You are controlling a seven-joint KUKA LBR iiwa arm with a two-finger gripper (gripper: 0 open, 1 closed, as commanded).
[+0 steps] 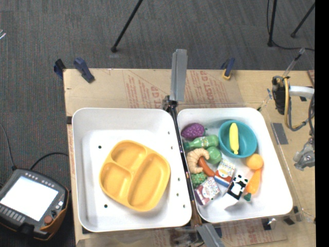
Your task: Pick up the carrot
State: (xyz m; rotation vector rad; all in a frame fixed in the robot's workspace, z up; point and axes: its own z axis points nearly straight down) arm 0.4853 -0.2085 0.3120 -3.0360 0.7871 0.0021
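Carrot: orange, lies in right bin near its right wall, tilted, green end down by a black-and-white carton; an orange fruit sits just above it.
Gripper: I see a grey piece at far right edge, outside the right bin, apart from carrot; can't tell open or closed.
Writing: red print on cardboard under bins, reversed, not legible to me.
Room: right bin crowded on its left w/ toys; teal bowl holds a yellow piece; bare floor at lower right.
Left bin: yellow divided plate, open margin all round.
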